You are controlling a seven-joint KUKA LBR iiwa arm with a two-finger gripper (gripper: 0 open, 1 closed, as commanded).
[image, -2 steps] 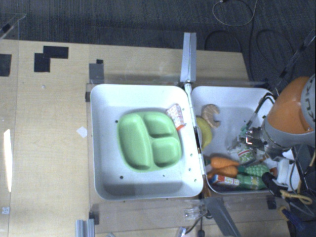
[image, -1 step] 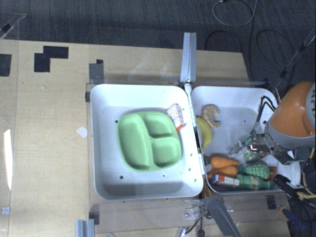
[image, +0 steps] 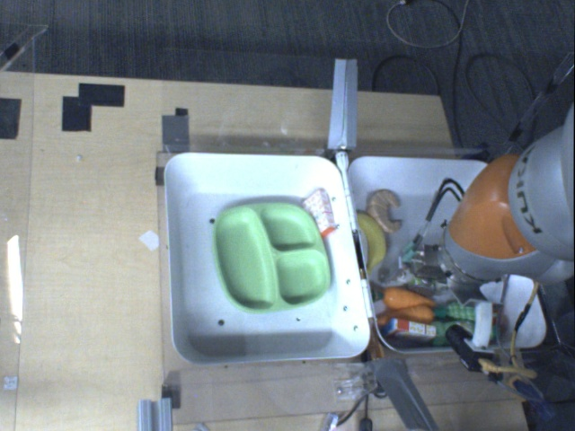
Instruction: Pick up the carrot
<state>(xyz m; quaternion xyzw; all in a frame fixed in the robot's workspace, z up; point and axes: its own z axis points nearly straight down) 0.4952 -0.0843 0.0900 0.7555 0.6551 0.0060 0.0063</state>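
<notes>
My claw (image: 422, 263) hangs low in the right bin (image: 409, 169), under my orange wrist band; can't tell if it's wide or narrow, too much cabling in the way. Carrot (image: 406, 301) lies just below the claw, lengthwise along the bin's near edge, not gripped as far as I can see. Under the carrot, a flat red/white packet (image: 411, 329). Left of claw: yellow-green fruit (image: 374, 236) against the bin wall, tan curved piece (image: 384, 206) above it. Further left, other bin w/ green divided tray (image: 269, 254) and a small red/white wrapper (image: 319, 209) at the tray's corner. Both bins sit on the desk (image: 90, 268).
</notes>
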